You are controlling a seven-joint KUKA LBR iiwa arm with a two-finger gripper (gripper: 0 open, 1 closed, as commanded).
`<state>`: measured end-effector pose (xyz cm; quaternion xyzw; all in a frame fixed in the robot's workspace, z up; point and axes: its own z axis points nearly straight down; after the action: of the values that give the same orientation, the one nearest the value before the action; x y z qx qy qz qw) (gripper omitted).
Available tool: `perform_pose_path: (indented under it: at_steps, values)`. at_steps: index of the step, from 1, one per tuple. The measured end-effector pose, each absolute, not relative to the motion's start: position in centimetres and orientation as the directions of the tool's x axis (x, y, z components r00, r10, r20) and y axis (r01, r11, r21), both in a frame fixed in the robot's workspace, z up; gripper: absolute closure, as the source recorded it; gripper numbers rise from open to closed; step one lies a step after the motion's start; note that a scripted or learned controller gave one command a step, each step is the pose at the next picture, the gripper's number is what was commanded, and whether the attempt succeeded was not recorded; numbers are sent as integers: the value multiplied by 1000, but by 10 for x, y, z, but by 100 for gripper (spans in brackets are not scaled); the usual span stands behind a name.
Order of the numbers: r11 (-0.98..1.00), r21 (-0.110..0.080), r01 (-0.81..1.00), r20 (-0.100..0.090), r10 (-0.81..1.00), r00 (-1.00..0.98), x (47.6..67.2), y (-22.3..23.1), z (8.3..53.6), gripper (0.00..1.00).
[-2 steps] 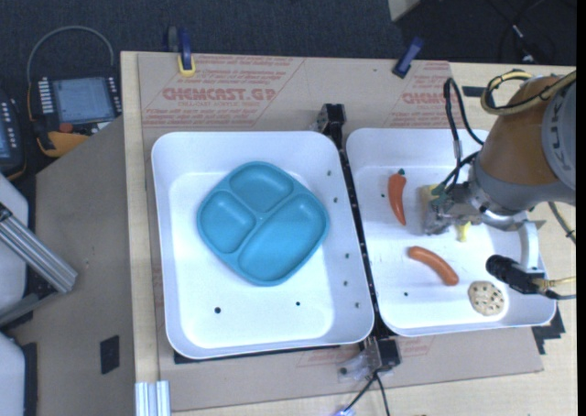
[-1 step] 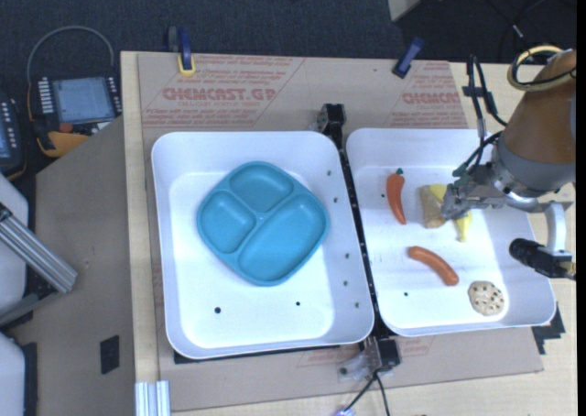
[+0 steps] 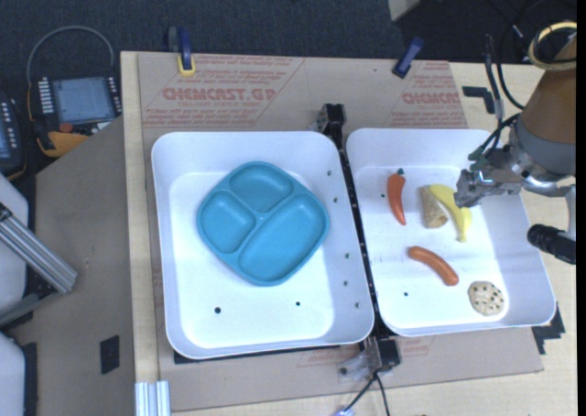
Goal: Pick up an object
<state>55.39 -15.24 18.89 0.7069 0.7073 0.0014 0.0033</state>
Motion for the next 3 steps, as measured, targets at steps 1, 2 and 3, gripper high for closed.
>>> perform_pose_path:
  at_steps: [1,2,3]
  values:
    - [1,5,1000,-2,1000,-1,555,-153,213,100]
    - [7,4,1000,2,1000,-7,571,-93,220,100]
    - [6,3,1000,1,1000,-6,576,-47,228,100]
